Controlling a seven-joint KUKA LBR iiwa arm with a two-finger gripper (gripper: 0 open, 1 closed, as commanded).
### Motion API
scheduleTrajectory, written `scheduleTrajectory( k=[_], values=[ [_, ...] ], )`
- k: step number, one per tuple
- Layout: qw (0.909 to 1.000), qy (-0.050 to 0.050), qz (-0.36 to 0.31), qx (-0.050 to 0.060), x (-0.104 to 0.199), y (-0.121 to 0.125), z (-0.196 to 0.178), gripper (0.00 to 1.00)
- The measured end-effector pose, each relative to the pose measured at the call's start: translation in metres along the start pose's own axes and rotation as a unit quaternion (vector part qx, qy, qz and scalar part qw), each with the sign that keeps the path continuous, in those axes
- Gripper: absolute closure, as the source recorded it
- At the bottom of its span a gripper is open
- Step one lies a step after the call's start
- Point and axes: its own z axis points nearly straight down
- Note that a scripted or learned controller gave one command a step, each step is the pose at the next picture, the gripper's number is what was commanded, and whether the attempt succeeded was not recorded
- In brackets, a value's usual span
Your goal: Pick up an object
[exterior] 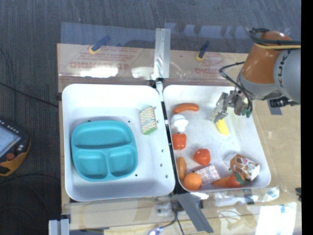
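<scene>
**Arm over right bin, upper right corner**

Gripper [223, 109] is seen low in the right bin [259, 146], just above a yellow piece [222, 127]. A sausage [186, 108], tomato [201, 156], orange [192, 181] and small carton [244, 166] are scattered there. A teal divided tray [103, 149] and a patterned sponge [148, 120] are noted in the left bin [68, 131].

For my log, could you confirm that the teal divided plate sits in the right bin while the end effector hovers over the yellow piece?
Not quite: the camera view shows the teal divided plate in the left bin, not the right. The end effector does hover beside the yellow piece in the right bin.
</scene>
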Motion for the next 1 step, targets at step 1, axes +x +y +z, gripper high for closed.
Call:
scheduleTrajectory(
  k=[1],
  values=[
    [1.0, 0.0, 0.0, 0.0, 0.0001, -0.0001, 0.0001, 0.0]
  ],
)
